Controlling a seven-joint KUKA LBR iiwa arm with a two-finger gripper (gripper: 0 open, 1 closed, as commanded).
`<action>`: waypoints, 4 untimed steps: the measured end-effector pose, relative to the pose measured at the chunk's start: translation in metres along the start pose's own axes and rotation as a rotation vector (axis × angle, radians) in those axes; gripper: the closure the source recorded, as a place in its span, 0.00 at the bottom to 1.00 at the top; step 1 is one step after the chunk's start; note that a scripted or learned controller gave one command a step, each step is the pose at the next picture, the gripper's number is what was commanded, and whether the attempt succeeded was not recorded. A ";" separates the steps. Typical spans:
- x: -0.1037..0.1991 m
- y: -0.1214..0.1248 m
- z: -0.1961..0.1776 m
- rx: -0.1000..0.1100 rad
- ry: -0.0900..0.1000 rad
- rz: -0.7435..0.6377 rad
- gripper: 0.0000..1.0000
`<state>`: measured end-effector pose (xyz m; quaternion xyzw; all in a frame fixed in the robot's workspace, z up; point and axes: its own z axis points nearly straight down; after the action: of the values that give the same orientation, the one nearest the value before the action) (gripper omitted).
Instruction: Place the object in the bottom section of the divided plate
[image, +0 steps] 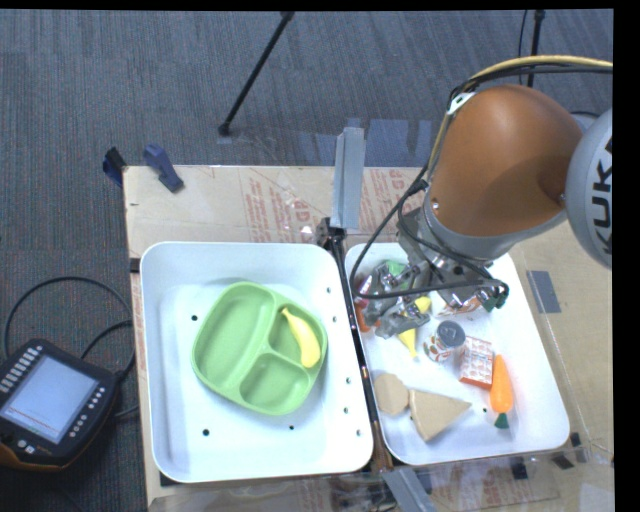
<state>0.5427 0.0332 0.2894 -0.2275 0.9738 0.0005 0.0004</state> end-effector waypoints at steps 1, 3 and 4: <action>0.024 0.018 -0.001 0.000 0.001 0.273 1.00; 0.023 0.034 -0.075 0.002 0.000 0.934 1.00; 0.023 0.107 0.038 0.002 0.007 0.746 1.00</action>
<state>0.4744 0.1193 0.2515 0.1431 0.9897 -0.0009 -0.0028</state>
